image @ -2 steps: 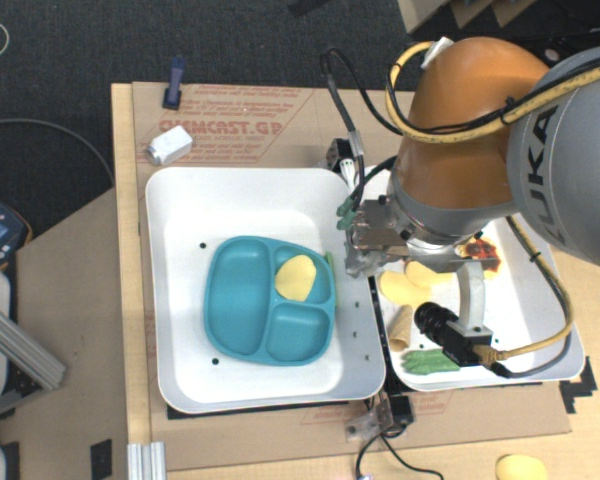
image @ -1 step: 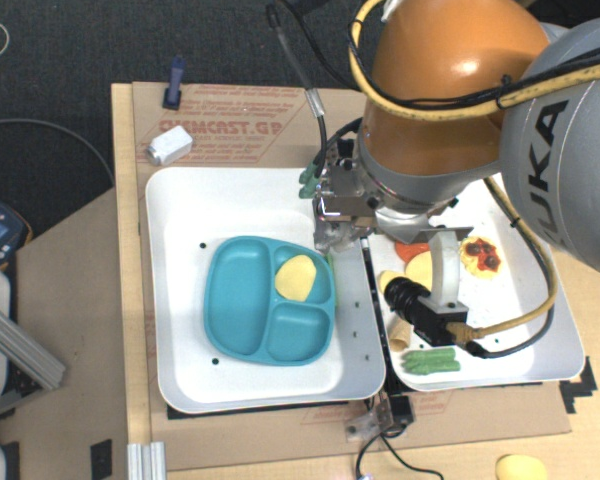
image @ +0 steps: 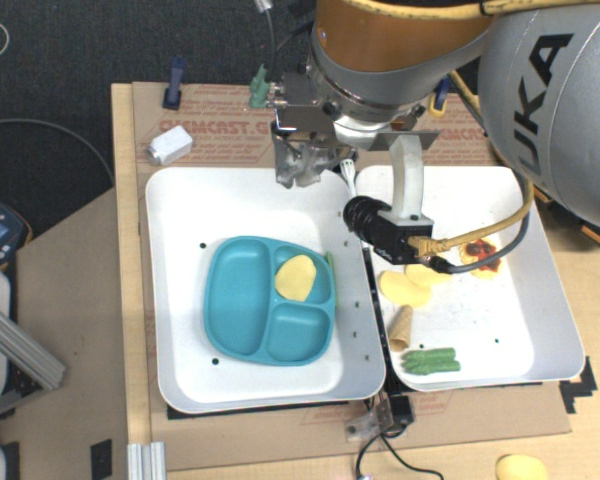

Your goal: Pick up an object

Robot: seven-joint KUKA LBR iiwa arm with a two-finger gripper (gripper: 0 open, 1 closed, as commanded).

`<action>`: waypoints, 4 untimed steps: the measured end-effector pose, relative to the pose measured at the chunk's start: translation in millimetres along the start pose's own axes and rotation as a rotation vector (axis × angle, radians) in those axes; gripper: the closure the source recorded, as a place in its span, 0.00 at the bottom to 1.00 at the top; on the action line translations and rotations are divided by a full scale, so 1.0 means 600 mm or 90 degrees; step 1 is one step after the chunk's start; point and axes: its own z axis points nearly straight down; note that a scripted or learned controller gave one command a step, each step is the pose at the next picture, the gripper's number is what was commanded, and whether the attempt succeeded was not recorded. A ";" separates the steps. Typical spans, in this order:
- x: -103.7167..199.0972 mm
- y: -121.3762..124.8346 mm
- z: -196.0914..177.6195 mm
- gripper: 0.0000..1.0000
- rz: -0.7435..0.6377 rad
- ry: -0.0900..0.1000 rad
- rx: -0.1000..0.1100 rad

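The end effector (image: 302,168), fingers narrowly apart and holding nothing, hangs over the left bin's (image: 175,268) far edge, with the yellow piece (image: 296,278) on the blue tray (image: 245,303) lying nearer the camera.

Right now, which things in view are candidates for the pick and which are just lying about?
For the pick: yellow piece on the blue tray; yellow slices, cone, green beans, red piece in the right bin.

Lying about: white block, blue clip.

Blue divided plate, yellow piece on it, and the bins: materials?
Blue divided plate: looks like moulded plastic, matte to satin, uniform colour, rounded compartment walls. Yellow piece: probably plastic or rubber toy food, smooth and even-toned; cannot tell which. Bins: likely thin white plastic, smooth with soft sheen.
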 end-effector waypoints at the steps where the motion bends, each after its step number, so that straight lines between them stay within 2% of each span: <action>1: -0.121 -0.065 0.163 1.00 0.009 -0.006 0.016; 2: -0.081 -0.057 -0.096 1.00 0.002 0.001 -0.004; 3: -0.081 -0.057 -0.098 1.00 0.003 -0.003 0.006; 4: -0.117 0.049 0.086 1.00 0.008 -0.006 0.014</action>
